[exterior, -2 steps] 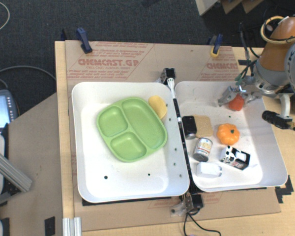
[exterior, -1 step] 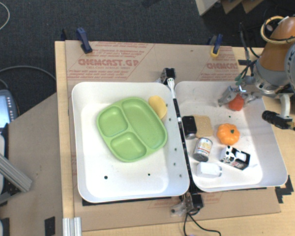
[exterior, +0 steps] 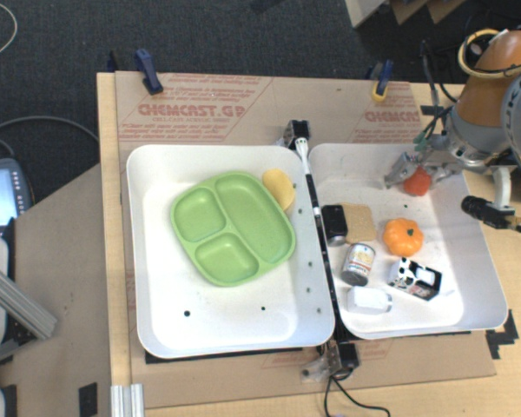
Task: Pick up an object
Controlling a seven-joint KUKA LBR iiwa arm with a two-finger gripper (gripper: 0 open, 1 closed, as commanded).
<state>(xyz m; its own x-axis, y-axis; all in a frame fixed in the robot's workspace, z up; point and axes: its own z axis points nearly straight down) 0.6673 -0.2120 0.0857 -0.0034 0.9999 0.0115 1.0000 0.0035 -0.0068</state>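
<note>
My gripper (exterior: 414, 172) hangs over the far part of the right bin (exterior: 478, 285), reaching in from the right. A small red object (exterior: 418, 183) lies directly at its tip, touching it or just below it; whether it is gripped is unclear. Further forward in the same bin are an orange pumpkin-shaped toy (exterior: 403, 235), a small tin can (exterior: 358, 264), a black block (exterior: 333, 222), a tan flat square (exterior: 359, 222), a black-and-white item (exterior: 416, 279) and a white piece (exterior: 369, 300).
The left bin (exterior: 156, 311) holds a green divided plate (exterior: 234, 228) with a yellow object (exterior: 280, 188) at its far right corner. A raised divider (exterior: 317, 241) runs between the bins. Cardboard surrounds both, with blue clamps at the back edge.
</note>
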